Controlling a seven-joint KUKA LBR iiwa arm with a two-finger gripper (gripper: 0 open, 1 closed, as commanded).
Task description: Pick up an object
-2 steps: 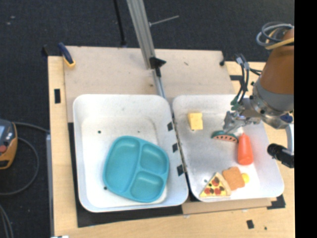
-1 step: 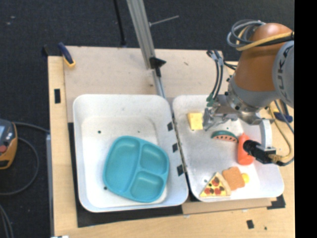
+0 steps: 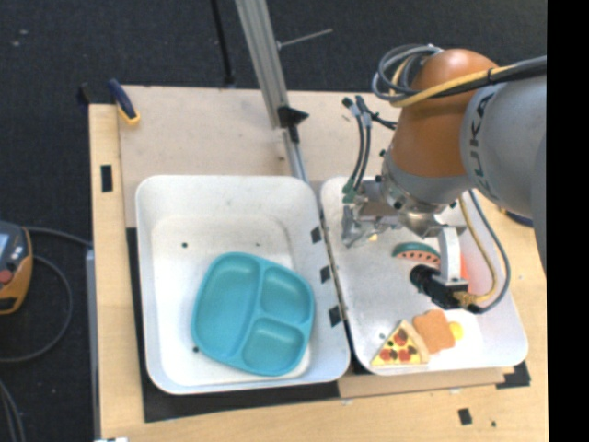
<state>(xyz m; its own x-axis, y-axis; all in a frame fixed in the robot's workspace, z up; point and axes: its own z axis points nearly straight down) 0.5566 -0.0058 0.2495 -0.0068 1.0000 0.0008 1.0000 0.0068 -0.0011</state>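
My gripper (image 3: pixel 361 233) hangs over the upper left part of the right bin (image 3: pixel 368 288), close to the wall between the bins. It stands open with nothing between its fingers. A watermelon slice (image 3: pixel 416 250) with a green rim lies just right of it, partly under the wrist. At the bin's front lie a toy pizza slice (image 3: pixel 400 346) and an orange-brown bread-like piece (image 3: pixel 434 330), touching each other. The orange and grey arm covers the back right of that bin.
The left bin (image 3: pixel 184 191) holds a teal divided plate (image 3: pixel 253 313) at its front middle. A slanted aluminium post (image 3: pixel 267 63) rises behind the bins. The bare white floor of the right bin lies below the gripper.
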